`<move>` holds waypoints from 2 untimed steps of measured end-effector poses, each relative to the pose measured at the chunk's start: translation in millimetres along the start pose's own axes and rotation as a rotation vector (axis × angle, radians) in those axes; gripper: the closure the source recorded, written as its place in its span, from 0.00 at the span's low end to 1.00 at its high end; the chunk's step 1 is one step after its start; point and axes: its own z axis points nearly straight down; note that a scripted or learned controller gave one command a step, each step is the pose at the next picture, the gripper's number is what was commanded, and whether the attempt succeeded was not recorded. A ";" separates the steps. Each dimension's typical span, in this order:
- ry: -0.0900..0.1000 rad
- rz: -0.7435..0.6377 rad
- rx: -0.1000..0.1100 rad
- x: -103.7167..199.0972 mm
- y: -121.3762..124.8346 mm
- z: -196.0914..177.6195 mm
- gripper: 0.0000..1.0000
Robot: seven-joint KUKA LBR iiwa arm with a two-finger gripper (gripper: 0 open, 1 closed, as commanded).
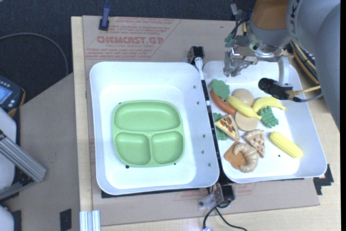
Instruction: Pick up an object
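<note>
My gripper (234, 68) hangs over the far left corner of the right bin (308, 162). Its fingers stand open with nothing between them. Just below it in the view lies a green leafy toy (219, 86), then an orange carrot-like piece (222, 103). Further toy food is piled in the bin's middle: a yellow banana (243, 107), a second banana (269, 103), a green piece (268, 117), two pizza slices (227, 127) (255, 141), a corn cob (285, 144) and a brown croissant (246, 157).
The left bin (102, 116) holds a green divided plate (147, 132). A black clamp (195, 53) sits at the far end of the wall between the bins. The arm's cables and a black fitting (273, 87) hang over the right bin's far side.
</note>
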 end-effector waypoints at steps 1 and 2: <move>-0.003 0.006 -0.008 9.8 -29.7 -9.7 1.00; -0.001 0.004 -0.003 51.1 -121.6 -7.9 1.00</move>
